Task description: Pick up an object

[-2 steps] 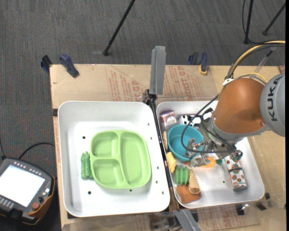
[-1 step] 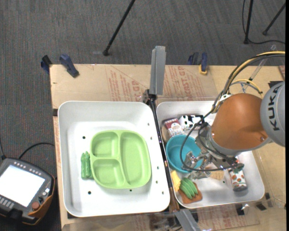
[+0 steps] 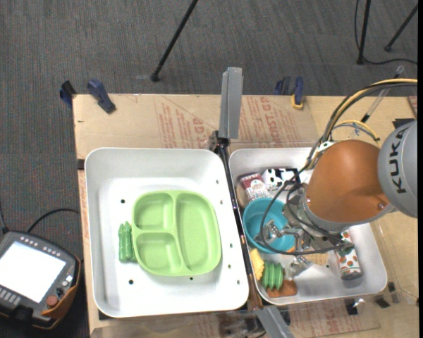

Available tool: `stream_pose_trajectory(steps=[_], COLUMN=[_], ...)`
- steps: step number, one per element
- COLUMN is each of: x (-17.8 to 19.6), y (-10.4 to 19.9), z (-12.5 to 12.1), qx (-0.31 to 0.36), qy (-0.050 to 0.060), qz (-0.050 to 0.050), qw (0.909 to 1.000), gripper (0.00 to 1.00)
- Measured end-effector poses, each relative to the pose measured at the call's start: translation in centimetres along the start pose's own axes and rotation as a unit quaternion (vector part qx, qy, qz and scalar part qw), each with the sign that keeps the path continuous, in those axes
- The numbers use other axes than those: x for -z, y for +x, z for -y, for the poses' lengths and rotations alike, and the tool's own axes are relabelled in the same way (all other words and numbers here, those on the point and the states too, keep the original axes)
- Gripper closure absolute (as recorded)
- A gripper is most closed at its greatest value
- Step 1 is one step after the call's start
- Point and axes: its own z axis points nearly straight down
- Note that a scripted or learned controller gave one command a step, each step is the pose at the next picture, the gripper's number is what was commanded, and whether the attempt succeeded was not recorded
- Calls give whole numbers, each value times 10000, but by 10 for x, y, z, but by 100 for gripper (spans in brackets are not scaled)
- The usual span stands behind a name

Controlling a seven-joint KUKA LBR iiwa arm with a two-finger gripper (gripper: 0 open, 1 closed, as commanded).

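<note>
My gripper reaches down into the right bin, under the orange wrist band. It sits at the right rim of a blue bowl. Close by in this bin lie a red-and-white packet, a black-and-white spotted item, a white can with red dots, a yellow piece, a green ridged toy and a small orange piece. Nothing is visibly held.
The left bin holds a green divided plate and a small green toy to its left. A grey post stands behind the divide between the bins. Cables arc above the arm.
</note>
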Motion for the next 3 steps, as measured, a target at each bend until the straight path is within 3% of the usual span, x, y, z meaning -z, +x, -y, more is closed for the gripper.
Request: stream_pose_trajectory(steps=[1,2,3], x=[1,0,12], y=[-55,5,2], z=[92,79,78], qx=[609,853,846], qy=[4,-11,-4], qz=[14,-3,28], qw=[9981,9964,9964], gripper=[0,0,100])
